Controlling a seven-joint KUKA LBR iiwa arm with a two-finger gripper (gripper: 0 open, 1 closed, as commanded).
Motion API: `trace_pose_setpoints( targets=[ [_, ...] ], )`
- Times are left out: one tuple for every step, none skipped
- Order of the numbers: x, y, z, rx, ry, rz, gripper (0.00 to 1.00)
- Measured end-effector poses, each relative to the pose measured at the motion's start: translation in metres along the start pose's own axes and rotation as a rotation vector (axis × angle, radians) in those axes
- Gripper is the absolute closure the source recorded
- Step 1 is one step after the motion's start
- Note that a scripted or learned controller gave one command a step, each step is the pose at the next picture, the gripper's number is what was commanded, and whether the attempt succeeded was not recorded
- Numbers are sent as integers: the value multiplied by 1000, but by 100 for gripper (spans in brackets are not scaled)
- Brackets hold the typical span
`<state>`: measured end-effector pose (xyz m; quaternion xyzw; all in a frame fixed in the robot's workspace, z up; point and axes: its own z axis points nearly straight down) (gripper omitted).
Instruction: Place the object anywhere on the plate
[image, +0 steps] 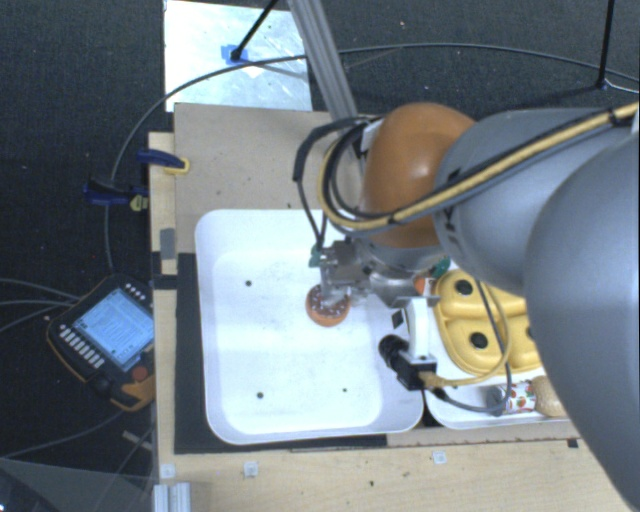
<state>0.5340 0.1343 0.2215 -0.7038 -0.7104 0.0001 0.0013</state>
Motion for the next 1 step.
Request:
trace_pose_setpoints(
  targets=[
    [-3, 1, -1, -2, -1, 5, 0]
  ],
)
